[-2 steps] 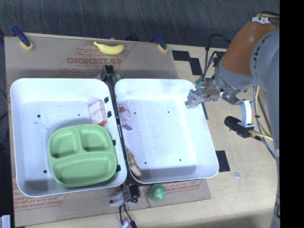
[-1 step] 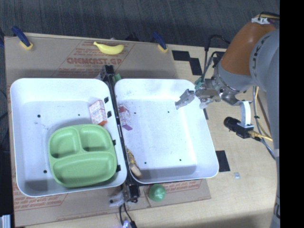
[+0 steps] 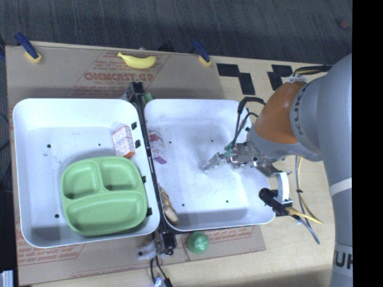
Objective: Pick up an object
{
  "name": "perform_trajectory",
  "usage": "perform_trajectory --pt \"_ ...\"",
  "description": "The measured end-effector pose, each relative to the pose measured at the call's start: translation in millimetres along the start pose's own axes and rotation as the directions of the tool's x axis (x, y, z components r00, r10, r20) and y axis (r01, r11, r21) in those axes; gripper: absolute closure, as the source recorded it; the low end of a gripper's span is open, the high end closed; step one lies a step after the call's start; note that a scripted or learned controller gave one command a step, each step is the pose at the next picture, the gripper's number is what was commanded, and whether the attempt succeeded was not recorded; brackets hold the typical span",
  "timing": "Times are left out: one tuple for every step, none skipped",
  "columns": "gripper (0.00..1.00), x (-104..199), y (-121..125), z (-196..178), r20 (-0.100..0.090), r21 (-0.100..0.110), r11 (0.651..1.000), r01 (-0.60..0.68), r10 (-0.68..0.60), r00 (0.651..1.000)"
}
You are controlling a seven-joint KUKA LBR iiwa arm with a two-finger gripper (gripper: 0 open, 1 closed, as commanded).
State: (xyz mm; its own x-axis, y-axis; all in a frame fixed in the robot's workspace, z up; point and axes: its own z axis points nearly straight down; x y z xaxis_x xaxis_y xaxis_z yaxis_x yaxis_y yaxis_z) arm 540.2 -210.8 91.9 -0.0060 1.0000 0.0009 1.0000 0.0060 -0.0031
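White right bin (image 3: 197,211) holds the jaws (image 3: 210,163), which point left; their state cannot be told. Nearest object: pink packet (image 3: 157,148), just left by the divider, long axis near-vertical.

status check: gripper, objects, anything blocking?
Gripper low in right bin, nothing between fingers. Green tray and small carton in left bin. Small packet by divider. Path clear.
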Motion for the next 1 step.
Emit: perform_trajectory --pt "0.0 10.0 -64.2 -10.0 -0.001 0.001 1.0 0.0 0.0 1.0"
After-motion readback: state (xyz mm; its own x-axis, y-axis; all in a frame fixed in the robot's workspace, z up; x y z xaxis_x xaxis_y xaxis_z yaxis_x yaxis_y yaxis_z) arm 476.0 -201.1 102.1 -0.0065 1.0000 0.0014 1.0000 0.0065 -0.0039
